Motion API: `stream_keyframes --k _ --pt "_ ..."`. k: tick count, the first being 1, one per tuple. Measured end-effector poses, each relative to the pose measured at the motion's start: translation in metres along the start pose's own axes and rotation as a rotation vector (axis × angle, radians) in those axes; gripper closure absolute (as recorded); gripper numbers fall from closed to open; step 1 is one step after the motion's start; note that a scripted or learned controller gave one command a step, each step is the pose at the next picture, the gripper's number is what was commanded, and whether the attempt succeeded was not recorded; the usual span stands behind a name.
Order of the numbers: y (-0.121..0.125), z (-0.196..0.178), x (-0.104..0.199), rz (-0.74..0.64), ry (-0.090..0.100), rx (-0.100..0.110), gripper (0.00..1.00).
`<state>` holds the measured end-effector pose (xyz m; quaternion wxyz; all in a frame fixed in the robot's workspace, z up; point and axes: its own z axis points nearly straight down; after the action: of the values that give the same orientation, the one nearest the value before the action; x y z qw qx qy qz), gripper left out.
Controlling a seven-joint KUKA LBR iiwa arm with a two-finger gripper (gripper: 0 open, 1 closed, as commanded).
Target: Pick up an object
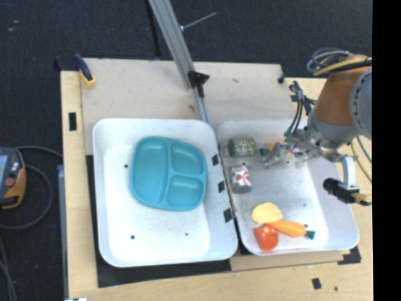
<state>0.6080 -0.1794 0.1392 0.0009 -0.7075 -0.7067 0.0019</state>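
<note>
Tool (283,155) is hovering low over the right bin (332,231), just right of the green can (242,147); can't tell its open/closed state. Nothing visibly gripped. Other candidates sitting near that can: crushed silver can (240,178) below it, lemon (267,213), carrot (289,228) and tomato (266,237) further below. Risk: the green can is lying on its side, so a glancing touch could be rolling it away toward the bin wall.

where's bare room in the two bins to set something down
Left bin: a bare strip below and left of the teal divided plate. Right bin: bare floor between the small can and the right wall. Crowded: the near edge, with the yellow piece, carrot and tomato, and around the gripper.
</note>
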Motion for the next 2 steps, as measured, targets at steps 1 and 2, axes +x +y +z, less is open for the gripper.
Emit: stream_keyframes --k 1,2 --pt "0.001 0.039 -0.001 0.002 -0.001 -0.005 0.00" --pt "0.002 0.026 -0.002 0.003 -0.002 -0.010 1.00"
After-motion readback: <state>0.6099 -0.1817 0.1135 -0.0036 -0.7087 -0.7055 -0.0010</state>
